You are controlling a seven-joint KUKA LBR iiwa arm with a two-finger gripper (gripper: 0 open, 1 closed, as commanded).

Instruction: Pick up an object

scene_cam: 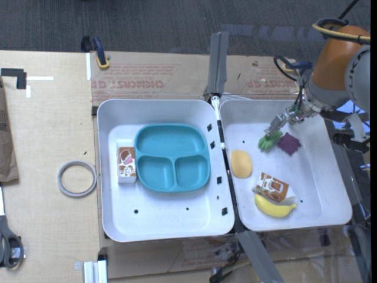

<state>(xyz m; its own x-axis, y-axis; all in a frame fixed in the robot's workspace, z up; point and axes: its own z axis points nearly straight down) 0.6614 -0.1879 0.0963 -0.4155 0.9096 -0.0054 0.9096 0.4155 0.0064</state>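
Observation:
My gripper (279,123) hangs low over the far part of the right bin (330,175), at the end of the grey arm with the orange band (336,55). Just below its tip lies a green leafy toy (270,140), with a purple toy (289,144) to its right. A yellow-orange oval (241,163) rests near the bin's left wall. Nearer the front are a small brown-and-white box (272,187) and a banana (274,207). Nothing shows as lifted.
The left bin (112,211) holds a teal divided plate (173,158) and a small carton (126,164) beside it. On the bench at left lie a tape ring (77,178) and scissors (9,249). A raised divider (222,158) separates the bins.

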